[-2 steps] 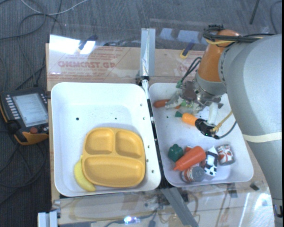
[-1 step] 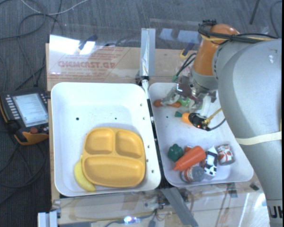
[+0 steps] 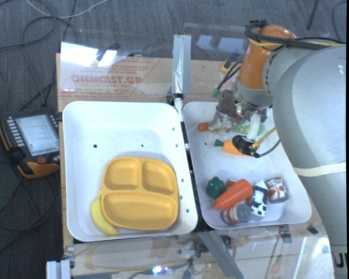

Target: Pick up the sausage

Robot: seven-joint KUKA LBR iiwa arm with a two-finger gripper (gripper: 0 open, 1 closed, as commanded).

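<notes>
The sausage (image 3: 203, 127) (I think it's that little reddish stub) lay near the back of the right bin (image 3: 267, 167), just beside the gripper (image 3: 225, 122) on the side toward the other bin. Its long axis ran roughly across the view. Couldn't tell if the gripper was open or clenched.

Bench (image 3: 122, 80) with cardboard top, two white bins (image 3: 81, 156) side by side

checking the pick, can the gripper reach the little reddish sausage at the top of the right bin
Probably yes: the sausage lies apart from the other items, and the gripper hovers right beside it.
</notes>
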